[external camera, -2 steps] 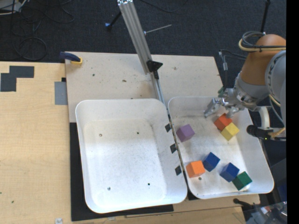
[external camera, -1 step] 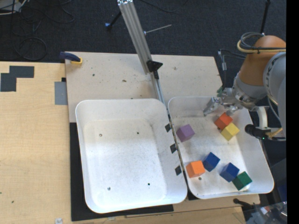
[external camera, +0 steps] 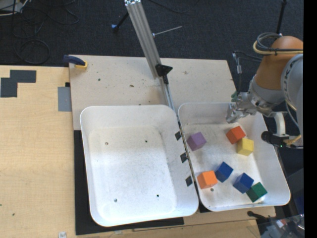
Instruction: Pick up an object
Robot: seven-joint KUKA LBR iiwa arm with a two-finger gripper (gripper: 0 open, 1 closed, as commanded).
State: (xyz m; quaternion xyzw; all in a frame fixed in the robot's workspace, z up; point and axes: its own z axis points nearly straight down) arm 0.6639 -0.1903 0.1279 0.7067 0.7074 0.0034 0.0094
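The gripper [external camera: 235,111] hangs over the far part of the right bin [external camera: 277,155], near its back wall, with the grey arm [external camera: 296,86] and its orange band [external camera: 275,66] entering from the right. At this angle the fingertips blur into the metal of the wrist, so whether they are apart or together cannot be told; nothing is seen between them.

Nearest thing to the gripper: a red-orange cube [external camera: 235,134], just below and slightly right of the tips in the view, apart from them and resting on the bin floor. A yellow cube [external camera: 245,146] touches or nearly touches its lower right corner. A purple cube [external camera: 196,141] lies to the left, near the wall shared with the other bin. Toward the near edge: an orange cube [external camera: 207,179] beside a blue cube [external camera: 224,171], then a second blue cube [external camera: 243,182] with a green cube [external camera: 257,191] just beside it.

The left bin [external camera: 94,133] shows a white floor with a few dark specks. Both bins sit on a pale wooden bench [external camera: 34,148]. A slanted aluminium rail [external camera: 144,33] rises from the board behind the bins. Dark carpet [external camera: 208,14] with loose cables lies beyond.
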